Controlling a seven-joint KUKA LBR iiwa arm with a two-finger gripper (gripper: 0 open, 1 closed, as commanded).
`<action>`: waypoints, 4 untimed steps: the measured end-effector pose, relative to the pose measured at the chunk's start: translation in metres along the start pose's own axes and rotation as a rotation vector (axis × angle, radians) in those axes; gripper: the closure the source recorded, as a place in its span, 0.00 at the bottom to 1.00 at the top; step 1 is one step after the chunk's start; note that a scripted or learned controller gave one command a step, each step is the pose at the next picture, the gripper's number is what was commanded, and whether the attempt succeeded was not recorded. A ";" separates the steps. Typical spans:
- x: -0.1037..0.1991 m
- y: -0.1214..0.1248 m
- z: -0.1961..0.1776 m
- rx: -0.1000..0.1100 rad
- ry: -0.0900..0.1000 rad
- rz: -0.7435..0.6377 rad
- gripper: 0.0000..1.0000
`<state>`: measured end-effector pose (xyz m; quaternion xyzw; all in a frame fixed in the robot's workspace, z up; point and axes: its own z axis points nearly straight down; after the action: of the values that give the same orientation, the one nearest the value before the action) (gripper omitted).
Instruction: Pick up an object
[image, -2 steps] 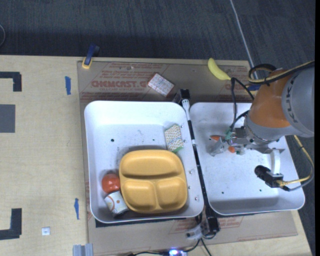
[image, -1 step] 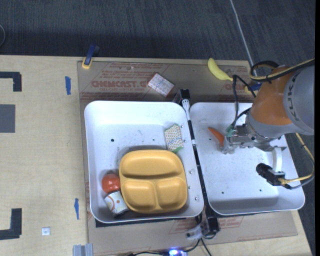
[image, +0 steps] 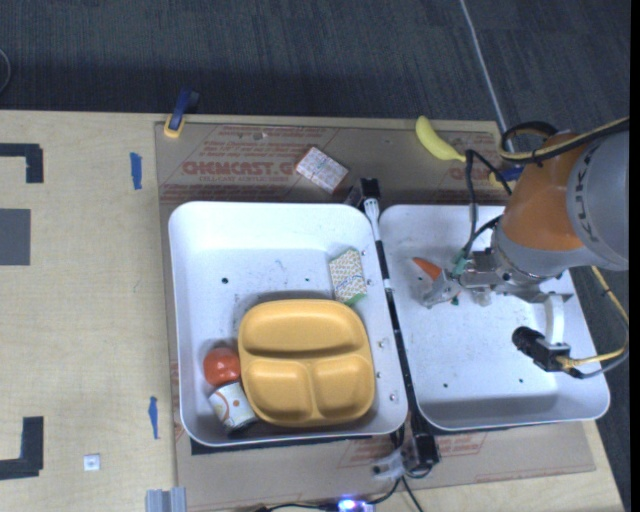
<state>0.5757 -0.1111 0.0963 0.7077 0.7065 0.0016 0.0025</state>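
In the right bin (image: 500, 400), a small orange carrot-like piece (image: 427, 268) lies near the left wall. My gripper (image: 440, 293) is low over the bin floor just below and to the right of that piece, close to it; I see nothing held. The arm's orange band (image: 540, 205) is above the bin's right side. The left bin (image: 200, 250) holds a large yellow divided tray (image: 305, 358), a red-orange ball (image: 221, 365), a small white and orange item (image: 232, 404) and a patterned packet (image: 348, 274).
A yellow banana (image: 437, 140) and a small patterned box (image: 320, 168) lie on the cardboard behind the bins. A black part on a yellow cable (image: 540, 348) hangs over the right bin's right half. A black divider (image: 385, 290) runs between the bins.
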 end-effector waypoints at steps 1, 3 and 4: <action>0.020 0.072 0.011 0.003 0.001 -0.003 0.00; -0.005 0.006 -0.085 0.007 0.002 -0.001 1.00; -0.005 0.006 -0.084 0.008 0.002 -0.001 0.00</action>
<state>0.5813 -0.1162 0.1806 0.7072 0.7070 -0.0003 -0.0011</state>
